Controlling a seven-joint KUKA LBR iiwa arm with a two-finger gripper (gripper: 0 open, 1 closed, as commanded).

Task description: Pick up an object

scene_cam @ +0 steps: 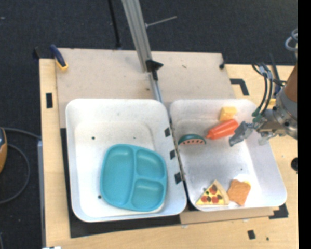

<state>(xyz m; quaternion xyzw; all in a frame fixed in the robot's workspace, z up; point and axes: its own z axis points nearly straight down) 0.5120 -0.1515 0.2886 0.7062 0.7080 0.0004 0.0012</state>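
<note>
Carrot (222, 129), orange, toy: lies tilted in the right bin (259, 191), toward its 12 o'clock end, untouched by anything. Yellow cheese block (228, 112): just beyond it at 12 o'clock. Watermelon slice (191, 140): at the carrot's 8 o'clock, close to the bin's left wall. Pizza wedge (213, 195) and orange bread piece (239, 192): side by side at the bin's 6 o'clock edge. Gripper (238, 135): at the carrot's 3 o'clock, just beside its thick end, fingers spread and grasping nothing (arm enters from 3 o'clock). Left bin (82, 123): holds one blue divided plate (134, 177), toward 6 o'clock.
</note>
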